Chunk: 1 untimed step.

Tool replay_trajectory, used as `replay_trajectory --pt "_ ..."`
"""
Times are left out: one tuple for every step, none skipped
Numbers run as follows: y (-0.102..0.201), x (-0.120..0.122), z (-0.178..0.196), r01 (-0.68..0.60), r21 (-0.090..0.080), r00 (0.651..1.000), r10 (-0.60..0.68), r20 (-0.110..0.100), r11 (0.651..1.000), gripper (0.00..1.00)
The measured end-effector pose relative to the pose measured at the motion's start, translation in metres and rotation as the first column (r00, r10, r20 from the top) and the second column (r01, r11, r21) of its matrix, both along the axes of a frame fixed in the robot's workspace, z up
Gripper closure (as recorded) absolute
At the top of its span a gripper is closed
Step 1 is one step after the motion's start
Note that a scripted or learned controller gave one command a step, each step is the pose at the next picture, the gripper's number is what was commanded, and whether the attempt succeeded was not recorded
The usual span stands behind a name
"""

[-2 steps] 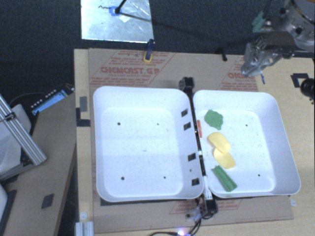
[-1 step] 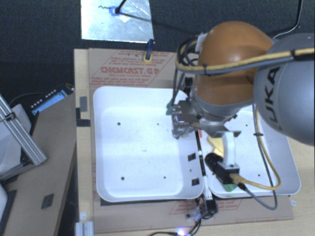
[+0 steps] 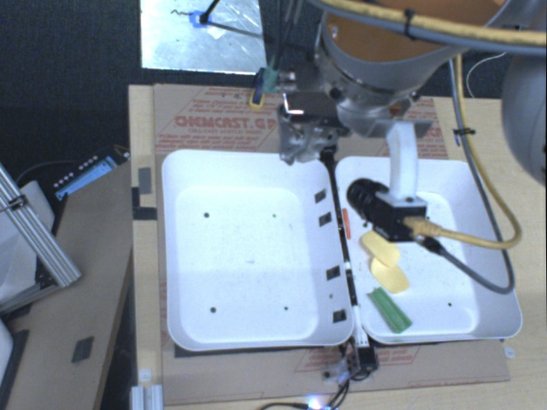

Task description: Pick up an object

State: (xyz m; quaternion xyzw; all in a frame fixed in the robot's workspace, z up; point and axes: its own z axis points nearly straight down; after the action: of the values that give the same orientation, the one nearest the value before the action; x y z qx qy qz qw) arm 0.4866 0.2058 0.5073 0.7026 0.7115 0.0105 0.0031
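Well, I take the right bin (image 3: pixel 466 301) as my reference for everything. Inside it, close to its left wall and about in the middle of its length, two pale yellow pieces (image 3: pixel 385 261) lie one against the other. A green block (image 3: pixel 390 309) lies just beside them, toward the near edge of the right bin, at a slant. A small orange strip (image 3: pixel 346 223) sits right at the left wall of the right bin, a little farther from me than the yellow pieces.

The gripper (image 3: pixel 305 143) is a metal part hanging just past the far left corner of the right bin, over the far end of the seam where the left bin (image 3: pixel 248 263) touches it. It is well apart from the yellow pieces and the green block, and I see nothing held in it. Whether it is spread or pressed together, I cannot tell from this angle.

Above the far half of the right bin hangs a black part on a white bracket (image 3: pixel 382 205), and a yellow cable (image 3: pixel 479 239) runs from it across the right bin toward its right wall. The arm (image 3: pixel 402 15), with its orange band, covers the area beyond the far edge of the right bin. Under the right bin lies a sheet of cardboard (image 3: pixel 214 120) with red print.
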Motion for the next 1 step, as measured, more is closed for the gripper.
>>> replay_trajectory --pt "-0.0202 0.0994 0.0298 0.014 -0.01 1.0 -0.014 -0.009 1.0 1.0"
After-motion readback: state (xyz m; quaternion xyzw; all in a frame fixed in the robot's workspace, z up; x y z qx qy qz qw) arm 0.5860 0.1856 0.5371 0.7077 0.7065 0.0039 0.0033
